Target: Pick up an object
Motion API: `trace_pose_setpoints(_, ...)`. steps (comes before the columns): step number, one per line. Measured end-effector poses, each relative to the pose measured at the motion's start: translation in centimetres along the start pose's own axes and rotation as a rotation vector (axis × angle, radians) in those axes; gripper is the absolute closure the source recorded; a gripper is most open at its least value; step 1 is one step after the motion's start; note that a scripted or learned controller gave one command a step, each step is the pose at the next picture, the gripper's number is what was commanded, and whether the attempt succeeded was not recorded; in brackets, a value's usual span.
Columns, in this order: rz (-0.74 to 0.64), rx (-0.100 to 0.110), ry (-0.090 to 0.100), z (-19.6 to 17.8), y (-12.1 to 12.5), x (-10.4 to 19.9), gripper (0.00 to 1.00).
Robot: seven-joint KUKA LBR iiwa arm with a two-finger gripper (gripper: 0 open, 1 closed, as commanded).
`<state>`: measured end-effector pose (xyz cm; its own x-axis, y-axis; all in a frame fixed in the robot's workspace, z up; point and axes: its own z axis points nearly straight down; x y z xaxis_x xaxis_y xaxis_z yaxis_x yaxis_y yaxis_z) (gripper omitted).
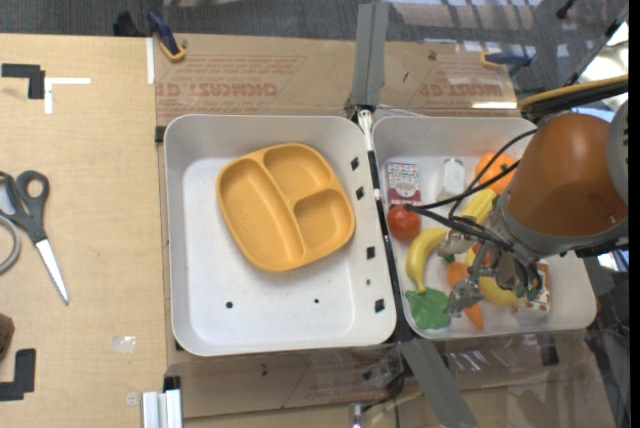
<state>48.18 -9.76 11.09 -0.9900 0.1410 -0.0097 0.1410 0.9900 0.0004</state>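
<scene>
— What's crowding it?
— My gripper (487,278) sits low in the right bin (575,311); cables hide it, so I can't tell its state. Banana (421,254), tomato (404,220), green toy (430,309) alongside, possibly touching.
— Left bin (190,246)?
— Yellow divided plate (287,205).

**Colours on the bench**

Both bins (190,246) are white. The divided plate (286,205) is orange-yellow. In the right bin lie a yellow banana (424,254), a red tomato (403,221), a green leafy piece (429,310) and a white carton with red print (403,181). The arm's band (565,178) is orange. The scissors (36,228) have grey handles on pale wood.
</scene>
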Motion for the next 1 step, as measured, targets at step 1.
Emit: trace_pose_setpoints(1, -0.002, 0.000, 0.007, 1.85, -1.60, 0.13, 0.00)
